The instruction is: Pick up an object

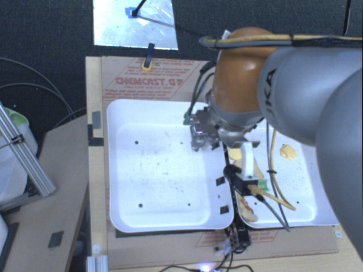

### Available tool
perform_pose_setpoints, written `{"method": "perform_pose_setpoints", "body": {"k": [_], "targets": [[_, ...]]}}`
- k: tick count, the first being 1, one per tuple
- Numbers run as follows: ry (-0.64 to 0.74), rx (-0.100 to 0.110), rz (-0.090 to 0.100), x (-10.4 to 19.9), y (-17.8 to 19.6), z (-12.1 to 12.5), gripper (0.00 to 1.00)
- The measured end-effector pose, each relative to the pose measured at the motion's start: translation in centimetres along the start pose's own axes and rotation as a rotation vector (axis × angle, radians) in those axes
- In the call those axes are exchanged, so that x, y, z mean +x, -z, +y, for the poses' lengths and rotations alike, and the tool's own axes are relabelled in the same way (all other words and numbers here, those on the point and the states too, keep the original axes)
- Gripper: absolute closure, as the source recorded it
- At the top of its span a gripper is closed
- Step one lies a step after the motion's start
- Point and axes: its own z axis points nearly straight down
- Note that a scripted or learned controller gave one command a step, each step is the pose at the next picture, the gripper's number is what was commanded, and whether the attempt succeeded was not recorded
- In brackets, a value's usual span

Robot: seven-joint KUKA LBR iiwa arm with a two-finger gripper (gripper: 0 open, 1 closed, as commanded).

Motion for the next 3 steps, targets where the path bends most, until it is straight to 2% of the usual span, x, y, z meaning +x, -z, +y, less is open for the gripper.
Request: {"method": "perform_pose_setpoints", "body": {"k": [1, 2, 3], "targets": [[-0.006, -0.025, 0.003, -3.3, 13.5, 0.2, 1.00], [0.002, -0.004, 0.003, 3.5, 7.7, -3.7, 1.00], [-0.006, -0.020, 0.004, 0.7, 16.9, -3.0, 1.00]]}}
